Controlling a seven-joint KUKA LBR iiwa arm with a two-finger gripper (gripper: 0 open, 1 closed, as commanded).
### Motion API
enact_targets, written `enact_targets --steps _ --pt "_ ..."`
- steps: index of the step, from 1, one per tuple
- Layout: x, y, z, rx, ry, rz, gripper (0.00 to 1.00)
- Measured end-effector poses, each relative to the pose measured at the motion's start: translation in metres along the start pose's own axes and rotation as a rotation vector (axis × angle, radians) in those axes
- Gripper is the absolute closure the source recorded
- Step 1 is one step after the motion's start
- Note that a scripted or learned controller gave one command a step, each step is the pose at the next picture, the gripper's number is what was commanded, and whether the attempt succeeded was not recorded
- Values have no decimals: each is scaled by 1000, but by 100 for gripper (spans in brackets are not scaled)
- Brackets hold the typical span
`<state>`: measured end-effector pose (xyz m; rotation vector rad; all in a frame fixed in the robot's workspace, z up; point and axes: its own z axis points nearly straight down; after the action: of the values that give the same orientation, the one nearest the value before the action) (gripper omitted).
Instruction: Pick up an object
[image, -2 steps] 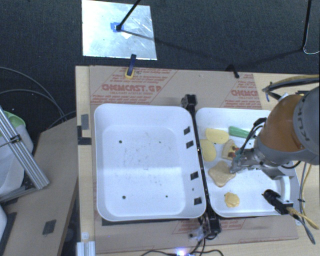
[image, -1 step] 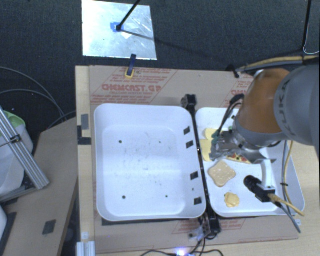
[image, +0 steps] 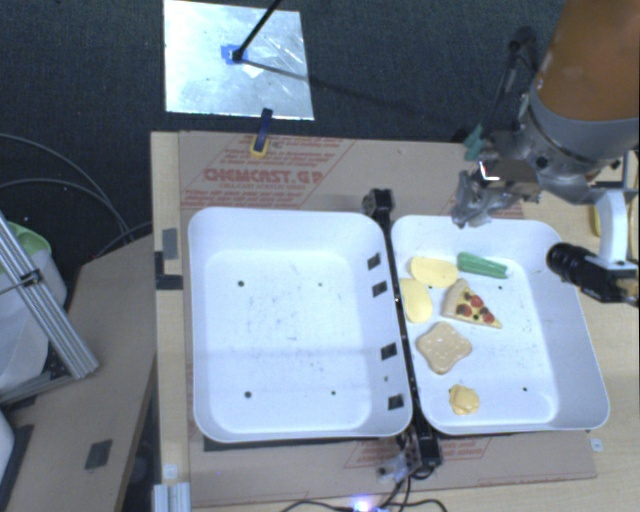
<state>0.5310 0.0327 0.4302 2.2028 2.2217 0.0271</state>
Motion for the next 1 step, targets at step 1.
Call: enact_targets --steps 1 --pt "-2 49 100 26 -5 7 100"
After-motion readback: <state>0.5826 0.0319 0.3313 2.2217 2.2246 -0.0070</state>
